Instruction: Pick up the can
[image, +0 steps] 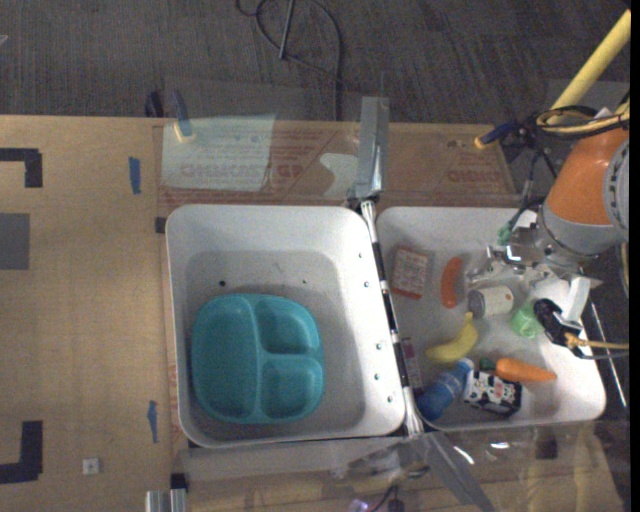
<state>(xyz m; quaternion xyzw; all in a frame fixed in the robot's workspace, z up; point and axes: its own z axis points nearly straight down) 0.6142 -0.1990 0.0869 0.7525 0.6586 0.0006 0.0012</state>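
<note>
Teal plate (257, 357) in left bin (185, 250), can (492, 301) in right bin (585, 395)

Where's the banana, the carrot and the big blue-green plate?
banana (453, 343): camera view, middle of its yellow curve.
carrot (524, 371): camera view, middle of its orange body.
teal divided plate (257, 357): camera view, centre ridge between its compartments.

The arm (592, 190) enters from the right edge of the view, its orange band uppermost and the grey wrist section below it, angled down and to the left. The gripper (500, 268) sits low at the arm's end. Finger detail is too cluttered to read.
</note>
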